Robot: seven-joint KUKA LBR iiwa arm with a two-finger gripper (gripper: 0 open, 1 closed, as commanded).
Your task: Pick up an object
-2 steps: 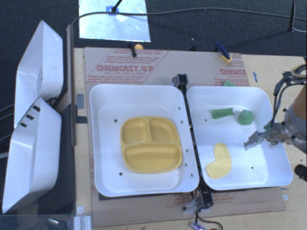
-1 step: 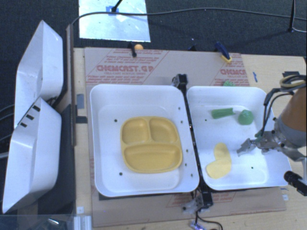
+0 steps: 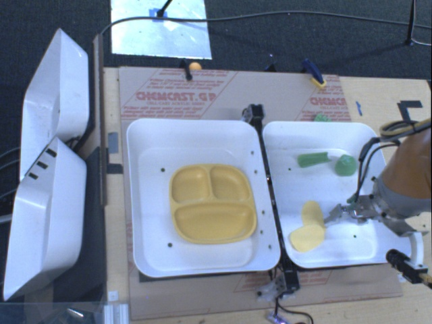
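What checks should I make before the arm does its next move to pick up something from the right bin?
1. Target in the right bin: ok. Two flat yellow pieces lie low in it, one overlapping the other.
2. Claw close to a target: ok, it sits just right of the yellow pieces.
3. Something held in the claw: cannot tell.
4. Other objects apart from the target: ok. The green tool lies farther up the bin.
5. Left bin contents out of the way: ok. The yellow divided plate rests there.
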